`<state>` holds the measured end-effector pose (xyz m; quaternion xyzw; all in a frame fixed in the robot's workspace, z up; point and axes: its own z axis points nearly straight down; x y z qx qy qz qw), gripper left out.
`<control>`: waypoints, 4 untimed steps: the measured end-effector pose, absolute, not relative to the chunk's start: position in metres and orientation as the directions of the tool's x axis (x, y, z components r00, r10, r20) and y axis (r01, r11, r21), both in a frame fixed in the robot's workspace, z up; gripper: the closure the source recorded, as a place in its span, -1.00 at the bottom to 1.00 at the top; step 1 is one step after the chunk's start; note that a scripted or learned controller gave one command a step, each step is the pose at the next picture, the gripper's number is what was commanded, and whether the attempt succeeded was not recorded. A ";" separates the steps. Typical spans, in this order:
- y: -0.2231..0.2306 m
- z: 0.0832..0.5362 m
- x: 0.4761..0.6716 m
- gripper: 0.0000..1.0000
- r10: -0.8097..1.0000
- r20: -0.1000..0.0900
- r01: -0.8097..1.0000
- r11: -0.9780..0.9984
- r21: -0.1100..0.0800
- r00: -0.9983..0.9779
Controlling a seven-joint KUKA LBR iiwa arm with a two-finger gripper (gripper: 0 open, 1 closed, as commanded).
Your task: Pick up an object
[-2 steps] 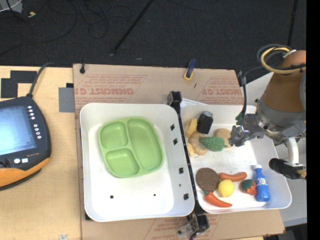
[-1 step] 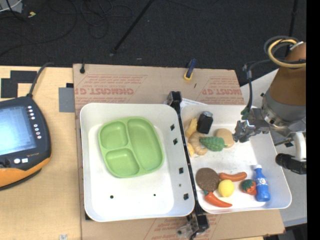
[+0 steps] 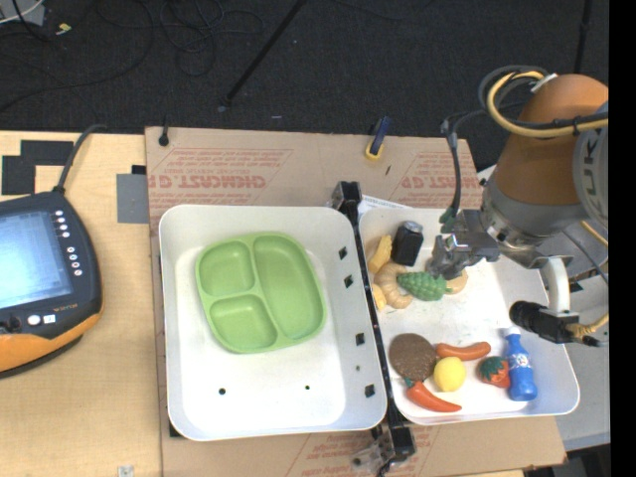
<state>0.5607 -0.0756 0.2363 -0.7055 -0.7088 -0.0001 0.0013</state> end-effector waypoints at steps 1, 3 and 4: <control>-0.027 0.233 0.579 1.00 1.000 0.002 1.000 0.005 -0.002 -0.005; 0.079 0.223 0.577 1.00 1.000 0.002 1.000 0.004 -0.004 -0.004; 0.087 0.221 0.598 1.00 1.000 0.000 1.000 0.000 -0.003 0.000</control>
